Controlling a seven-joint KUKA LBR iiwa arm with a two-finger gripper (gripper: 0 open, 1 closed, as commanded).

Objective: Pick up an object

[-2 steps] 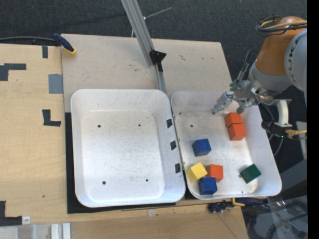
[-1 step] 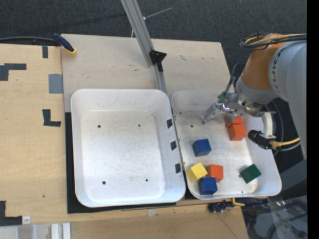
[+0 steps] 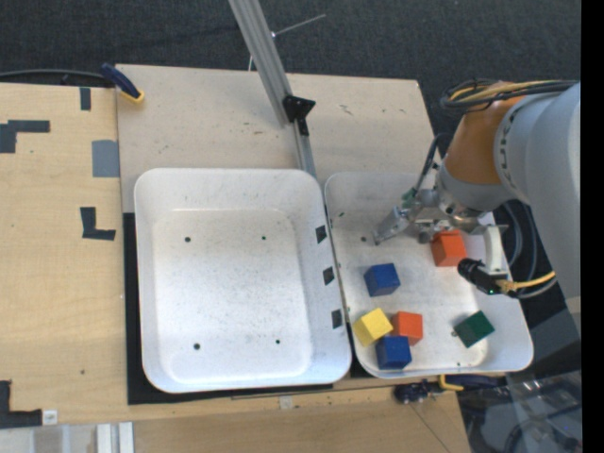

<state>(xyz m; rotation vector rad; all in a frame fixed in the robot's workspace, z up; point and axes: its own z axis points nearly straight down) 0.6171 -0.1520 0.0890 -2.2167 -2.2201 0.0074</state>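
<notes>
My gripper (image 3: 389, 228) hangs low over the upper part of the right bin (image 3: 359, 196), pointing toward its left side, with nothing seen in it. A red-orange block (image 3: 449, 249) lies just right of it, under the wrist. A blue block (image 3: 381, 278) sits below the gripper, apart from it. Near the bin's front edge a yellow block (image 3: 374, 325), an orange block (image 3: 409, 326) and a second blue block (image 3: 394, 351) are clustered. A green block (image 3: 474, 328) rests at the front right.
The left bin (image 3: 151, 253) sits beside the right one, their rims meeting in the middle. A slanted metal pole (image 3: 269, 55) crosses the bench behind the bins. Cables (image 3: 514, 281) hang by the arm at the right.
</notes>
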